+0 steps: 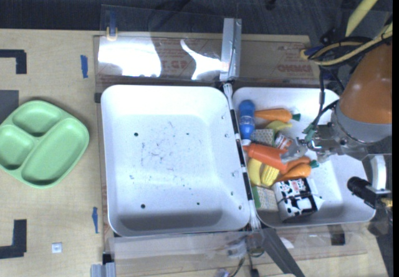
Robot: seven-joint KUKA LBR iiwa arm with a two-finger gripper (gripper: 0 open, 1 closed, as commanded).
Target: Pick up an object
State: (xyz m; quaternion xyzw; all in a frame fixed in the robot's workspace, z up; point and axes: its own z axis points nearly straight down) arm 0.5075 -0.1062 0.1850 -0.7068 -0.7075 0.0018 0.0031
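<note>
Reaching in from three o'clock, orange-banded wrist (369, 92) leaning toward nine o'clock, gripper (310, 142) hanging low at the arm's nine o'clock end, metal parts blurring together.

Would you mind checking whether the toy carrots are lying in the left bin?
No, the toy carrots lie in the right bin, piled beside the blue bottle against its left wall.

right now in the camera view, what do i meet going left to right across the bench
green divided plate → left white bin → blue bottle → carrot → gripper → orange-banded arm
</note>
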